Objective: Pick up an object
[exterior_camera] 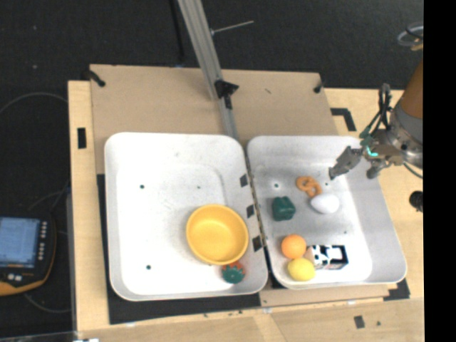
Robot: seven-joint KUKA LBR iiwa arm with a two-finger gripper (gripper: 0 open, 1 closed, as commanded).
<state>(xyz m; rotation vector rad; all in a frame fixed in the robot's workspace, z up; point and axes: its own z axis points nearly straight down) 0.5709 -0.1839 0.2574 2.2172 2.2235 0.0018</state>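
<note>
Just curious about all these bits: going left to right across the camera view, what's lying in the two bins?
Yellow bowl → small green-and-red toy → dark green block → orange ring → white egg-like object.

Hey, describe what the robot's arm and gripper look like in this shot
The arm comes in from the right edge, grey with an orange band above the wrist. Dark cables run alongside it, and a small teal light glows near the wrist. The gripper is grey metal with slim dark-tipped fingers.
</note>
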